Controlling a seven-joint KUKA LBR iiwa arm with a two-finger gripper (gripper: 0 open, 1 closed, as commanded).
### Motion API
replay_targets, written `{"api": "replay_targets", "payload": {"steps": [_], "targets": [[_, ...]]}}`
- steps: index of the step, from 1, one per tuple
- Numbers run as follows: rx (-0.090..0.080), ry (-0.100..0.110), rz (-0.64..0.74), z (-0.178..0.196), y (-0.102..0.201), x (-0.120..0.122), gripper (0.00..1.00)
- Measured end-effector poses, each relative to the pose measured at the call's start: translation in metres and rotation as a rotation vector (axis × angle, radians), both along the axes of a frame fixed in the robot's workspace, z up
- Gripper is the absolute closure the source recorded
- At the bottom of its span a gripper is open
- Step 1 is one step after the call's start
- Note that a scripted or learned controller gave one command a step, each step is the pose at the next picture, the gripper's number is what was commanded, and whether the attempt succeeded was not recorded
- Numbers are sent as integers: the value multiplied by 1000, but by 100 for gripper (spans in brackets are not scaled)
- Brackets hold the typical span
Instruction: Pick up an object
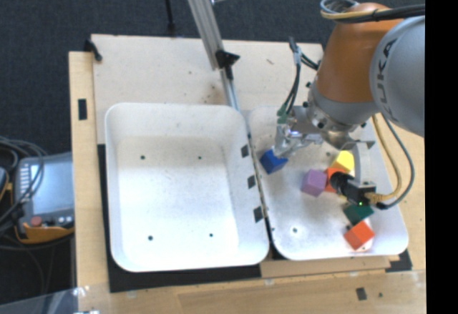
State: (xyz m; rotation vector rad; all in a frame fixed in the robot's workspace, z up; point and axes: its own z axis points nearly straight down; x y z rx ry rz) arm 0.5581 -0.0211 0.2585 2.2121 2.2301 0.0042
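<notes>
The fingers (286, 142) point down into the right bin (315, 252), and their tips sit right at the top of a blue block (273, 161); whether they are spread around it or pressed together above it I cannot tell, since the tips blur into the block's upper edge. The gripper (285, 148) hangs below the grey and orange arm (358, 69), close to the bin's left wall. The blue block looks like the target, lying apart from the other pieces. To do this well, the tips should straddle the block squarely, sink low enough to catch its sides, then close before lifting straight up, clear of the wall. Further right lie a purple block (313, 182), a yellow block (344, 161), a green block (358, 212) and an orange block (359, 235).
</notes>
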Motion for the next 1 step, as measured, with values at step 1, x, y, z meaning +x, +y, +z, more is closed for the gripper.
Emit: {"api": "replay_targets", "payload": {"steps": [1], "targets": [[-1,1,0,-4,55,4,100]]}}
